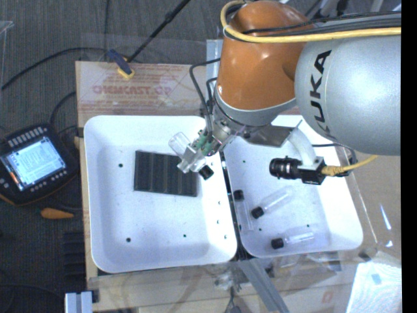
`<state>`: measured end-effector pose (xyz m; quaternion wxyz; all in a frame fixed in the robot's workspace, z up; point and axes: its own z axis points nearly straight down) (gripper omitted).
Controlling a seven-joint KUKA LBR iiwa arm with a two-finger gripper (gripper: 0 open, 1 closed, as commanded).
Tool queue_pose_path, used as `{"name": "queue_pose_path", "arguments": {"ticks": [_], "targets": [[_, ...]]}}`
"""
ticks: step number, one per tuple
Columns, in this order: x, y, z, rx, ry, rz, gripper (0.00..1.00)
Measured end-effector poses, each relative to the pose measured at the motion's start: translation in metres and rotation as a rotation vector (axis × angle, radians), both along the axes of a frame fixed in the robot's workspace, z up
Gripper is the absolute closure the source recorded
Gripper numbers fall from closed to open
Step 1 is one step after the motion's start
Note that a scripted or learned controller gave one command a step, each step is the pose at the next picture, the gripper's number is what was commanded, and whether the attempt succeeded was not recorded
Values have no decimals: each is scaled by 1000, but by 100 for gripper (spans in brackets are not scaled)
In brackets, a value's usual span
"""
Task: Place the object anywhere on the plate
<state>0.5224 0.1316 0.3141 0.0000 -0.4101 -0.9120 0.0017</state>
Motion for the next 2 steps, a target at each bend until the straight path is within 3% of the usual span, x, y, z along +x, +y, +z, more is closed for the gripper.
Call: {"name": "queue_pose_path", "arguments": {"ticks": [1, 2], "targets": [[-29, 72, -15, 2, 2, 94, 100], [-29, 72, -14, 2, 2, 94, 0]]}}
